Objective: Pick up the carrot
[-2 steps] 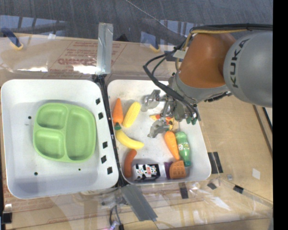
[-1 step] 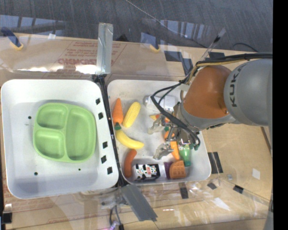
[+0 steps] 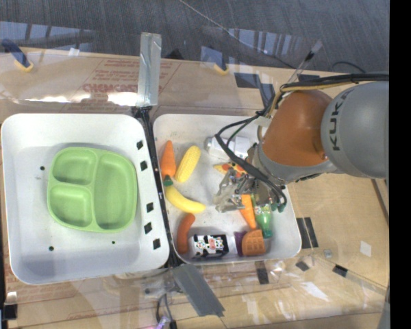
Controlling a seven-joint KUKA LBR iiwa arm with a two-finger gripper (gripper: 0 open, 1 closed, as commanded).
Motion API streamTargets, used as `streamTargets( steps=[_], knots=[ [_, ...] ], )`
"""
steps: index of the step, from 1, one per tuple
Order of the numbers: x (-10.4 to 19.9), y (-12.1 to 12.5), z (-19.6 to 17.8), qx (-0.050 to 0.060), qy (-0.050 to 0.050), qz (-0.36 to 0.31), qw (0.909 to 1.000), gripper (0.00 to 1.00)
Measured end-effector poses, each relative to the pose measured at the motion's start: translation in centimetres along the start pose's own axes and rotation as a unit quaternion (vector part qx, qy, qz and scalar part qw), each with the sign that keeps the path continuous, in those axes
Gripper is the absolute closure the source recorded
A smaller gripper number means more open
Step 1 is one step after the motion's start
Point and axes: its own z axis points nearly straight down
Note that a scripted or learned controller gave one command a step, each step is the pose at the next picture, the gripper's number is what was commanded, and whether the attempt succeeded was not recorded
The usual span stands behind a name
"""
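Note:
An orange carrot (image 3: 168,160) with a green end lies along the left wall of the right bin (image 3: 192,125), next to a yellow corn cob (image 3: 188,164). A second small orange carrot (image 3: 248,212) with a green top lies near the bin's right side. My gripper (image 3: 228,189) hangs low in the middle of the right bin, just left of the small carrot and well right of the first one. The orange wrist band (image 3: 298,132) and cables hide the bin's right wall.
A banana (image 3: 183,201), a reddish sausage (image 3: 185,230), a black-and-white can (image 3: 209,245) and a purple-and-orange toy (image 3: 252,242) crowd the right bin's near side. The left bin (image 3: 27,252) holds a green divided plate (image 3: 92,189).

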Motion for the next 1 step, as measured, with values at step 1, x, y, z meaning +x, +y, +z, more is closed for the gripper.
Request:
streamTargets(
  steps=[1],
  knots=[
    [-2.87, 5.32, -6.91, 0.001, -0.007, 0.043, 0.999, 1.0]
  ],
)
